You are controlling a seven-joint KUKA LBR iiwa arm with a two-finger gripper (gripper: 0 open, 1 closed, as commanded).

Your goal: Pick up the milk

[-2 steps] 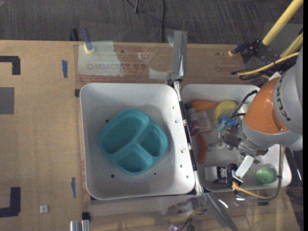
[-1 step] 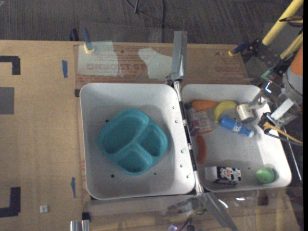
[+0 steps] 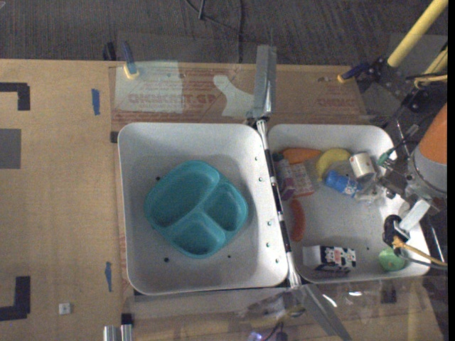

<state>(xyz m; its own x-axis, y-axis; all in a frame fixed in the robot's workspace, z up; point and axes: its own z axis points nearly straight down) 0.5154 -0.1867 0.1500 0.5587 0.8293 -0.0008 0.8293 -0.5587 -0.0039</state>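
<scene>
The milk (image 3: 328,256) is a small carton with a black-and-white cow pattern. It lies on its side near the front wall of the right bin (image 3: 334,135). My gripper (image 3: 368,178) reaches in from the right and hangs over the back right part of that bin, beside a blue bottle (image 3: 340,183) and a yellow lemon (image 3: 332,160). The gripper is well behind the milk and apart from it. The grey arm with its orange band (image 3: 436,146) covers the bin's right edge.
The right bin also holds an orange carrot (image 3: 301,154), a printed packet (image 3: 295,180), a red sausage (image 3: 297,219) and a green ball (image 3: 389,260) at the front right corner. A teal divided plate (image 3: 197,207) lies in the left bin (image 3: 142,148).
</scene>
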